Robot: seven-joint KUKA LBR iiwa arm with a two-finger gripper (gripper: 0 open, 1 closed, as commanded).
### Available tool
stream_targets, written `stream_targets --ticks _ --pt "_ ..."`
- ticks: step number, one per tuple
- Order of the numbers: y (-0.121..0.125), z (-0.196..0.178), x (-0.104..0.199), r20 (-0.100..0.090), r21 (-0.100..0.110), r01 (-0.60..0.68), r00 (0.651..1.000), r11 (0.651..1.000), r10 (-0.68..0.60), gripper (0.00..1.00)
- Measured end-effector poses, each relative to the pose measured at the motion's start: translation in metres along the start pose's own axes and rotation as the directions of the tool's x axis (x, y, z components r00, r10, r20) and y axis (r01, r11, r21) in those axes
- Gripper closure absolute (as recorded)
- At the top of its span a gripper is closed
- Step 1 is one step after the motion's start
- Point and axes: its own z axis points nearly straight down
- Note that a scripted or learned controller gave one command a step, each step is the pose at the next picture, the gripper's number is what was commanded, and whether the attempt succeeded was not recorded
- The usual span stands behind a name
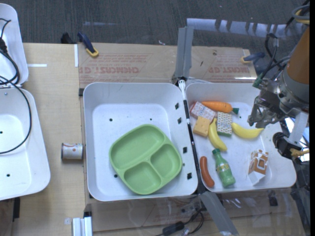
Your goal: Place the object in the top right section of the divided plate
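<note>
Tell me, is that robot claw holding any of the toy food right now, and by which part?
It cannot be told. The two-finger gripper hangs just above the curved yellow banana in the shallow white right-hand bin, too blurred to judge.

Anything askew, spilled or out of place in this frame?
Nothing spilled or damaged. The green divided plastic plate sits rotated askew in the left white bin. A small metal can lies on its side outside the bins.

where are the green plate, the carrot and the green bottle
green divided plate [145, 159]: camera view, on the ridge between its sections
carrot [216, 106]: camera view, middle of its orange body
green bottle [224, 170]: camera view, on its body below the neck
</note>
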Motion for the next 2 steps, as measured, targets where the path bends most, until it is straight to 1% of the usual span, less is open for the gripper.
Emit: stream_targets --ticks 1,2 --pt "0.014 -0.126 -0.072 0.000 -0.001 0.088 0.996 0.996 -0.088 1.00" --pt "0.039 -0.051 -0.125 0.000 0.000 0.176 0.984 0.984 -0.176 1.00"
